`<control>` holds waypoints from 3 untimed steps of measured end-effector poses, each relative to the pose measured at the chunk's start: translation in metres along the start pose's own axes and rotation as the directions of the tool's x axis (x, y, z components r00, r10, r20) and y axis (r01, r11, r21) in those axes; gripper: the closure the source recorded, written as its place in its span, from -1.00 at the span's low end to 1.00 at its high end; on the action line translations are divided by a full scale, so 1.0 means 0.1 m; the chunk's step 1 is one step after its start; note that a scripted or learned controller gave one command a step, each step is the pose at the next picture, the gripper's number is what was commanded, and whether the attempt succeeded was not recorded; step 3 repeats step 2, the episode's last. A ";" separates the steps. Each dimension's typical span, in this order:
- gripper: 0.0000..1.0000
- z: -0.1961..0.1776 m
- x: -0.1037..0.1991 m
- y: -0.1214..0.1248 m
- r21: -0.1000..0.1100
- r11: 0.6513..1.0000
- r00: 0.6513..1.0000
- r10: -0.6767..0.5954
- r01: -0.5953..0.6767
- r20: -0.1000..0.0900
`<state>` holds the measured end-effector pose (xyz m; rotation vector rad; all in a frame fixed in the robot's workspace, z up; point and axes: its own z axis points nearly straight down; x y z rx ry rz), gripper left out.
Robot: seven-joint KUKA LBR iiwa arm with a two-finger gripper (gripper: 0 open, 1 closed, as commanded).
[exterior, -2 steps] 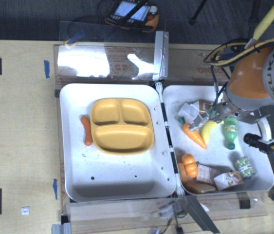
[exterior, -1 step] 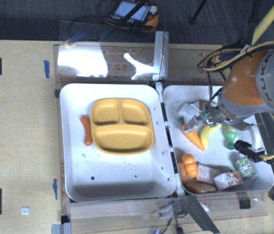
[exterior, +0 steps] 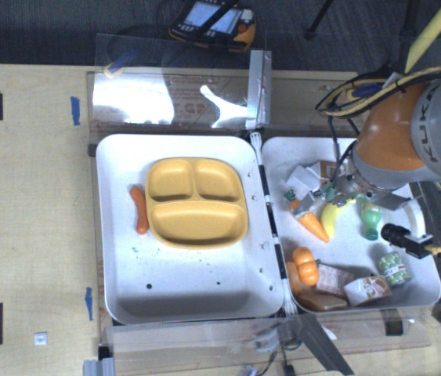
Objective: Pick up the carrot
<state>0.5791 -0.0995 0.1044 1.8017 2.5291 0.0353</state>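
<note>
A: Bench [exterior: 32, 210], pale wood, bears two white bins side by side.
B: Largest item?
A: Arm [exterior: 408, 135], grey with an orange band, reaching in from the right above the right bin [exterior: 431, 288].
B: Next?
A: Left bin [exterior: 181, 276]. Contents: one yellow tray [exterior: 197, 200] with three compartments, roughly central; one orange sausage [exterior: 139, 209] lying lengthwise just beside the tray's left edge.
B: Right bin contents?
A: Carrot [exterior: 312, 225], orange, tilted, near the bin's middle-left, pointed end toward lower right. A yellow banana-like piece [exterior: 330, 219] touches its right side. A green bottle [exterior: 371, 221] sits further right. A small orange pumpkin [exterior: 306, 267] lies below the carrot, apart from it. A brown item [exterior: 322, 300] and a carton [exterior: 367, 288] lie along the front wall. A green-patterned packet [exterior: 395, 269] rests near the right wall. White crumpled packaging [exterior: 305, 180] lies at the upper left.
B: Gripper?
A: Gripper [exterior: 339, 194] is low over the bin, just above and right of the carrot's top end, close to the yellow piece. Whether the tips are apart or together cannot be told; clutter and the wrist blur them.
B: Carrot held?
A: Not visibly; it lies on the bin floor.
</note>
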 end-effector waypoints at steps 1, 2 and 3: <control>1.00 -0.04 -0.01 -0.03 0.007 1.000 1.000 0.002 -0.002 0.002; 1.00 -1.17 0.76 0.26 0.041 0.992 0.992 0.124 -0.124 -0.011; 1.00 -1.17 0.76 0.26 0.041 0.992 0.992 0.124 -0.124 -0.011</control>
